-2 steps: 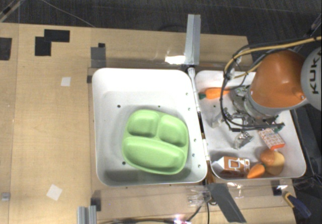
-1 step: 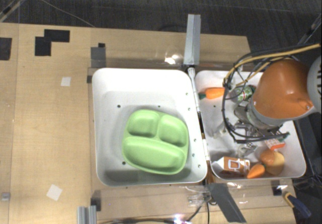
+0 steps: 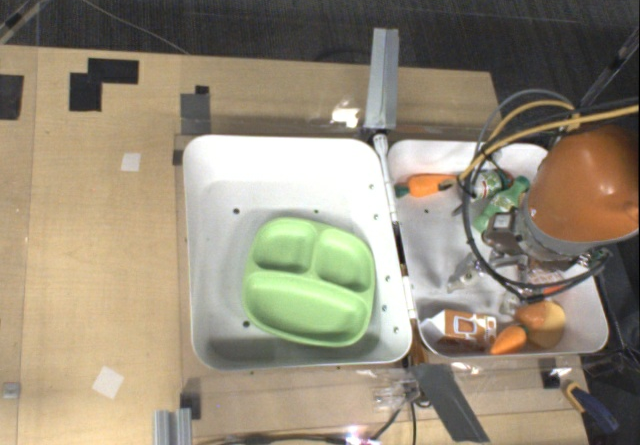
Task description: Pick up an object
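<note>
The gripper hangs low in the right bin, its metal fingers spread apart with nothing between them. The nearest candidates, a small brown-and-white carton, an orange carrot-like piece and a yellowish fruit, lie just toward the near wall from it, the carton's long axis along that wall. A second carrot lies by the far wall, while the left bin holds a green divided tray.

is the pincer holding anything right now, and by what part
Cannot be told: the pincer hangs over the right bin, and its tips are too small and cluttered to show a hold.
</note>
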